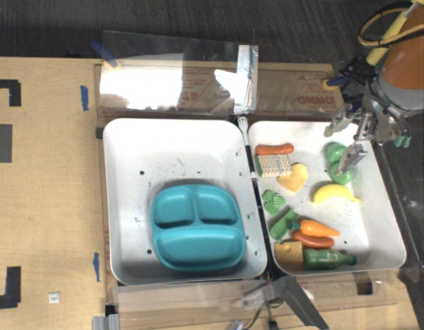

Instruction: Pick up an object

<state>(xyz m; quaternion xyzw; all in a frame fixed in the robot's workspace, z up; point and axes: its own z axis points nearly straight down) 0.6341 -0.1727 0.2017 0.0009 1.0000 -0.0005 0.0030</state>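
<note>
A teal divided tray (196,227) sits near-centre in the left bin (122,143). The right bin (383,246) holds toy foods: a shiny green pepper (337,162) at its far right, a yellow lemon (333,194) just nearer. The gripper (354,146) hangs at the pepper; whether it grips, I cannot tell. Open floor lies right of the lemon.

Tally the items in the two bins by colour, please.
Teal: 1, the divided tray
Green: 4
Orange or red: 3
Yellow: 2
Patterned: 1
Tan: 1
Total: 12, though the crowded right bin makes the small ones hard to separate.
</note>
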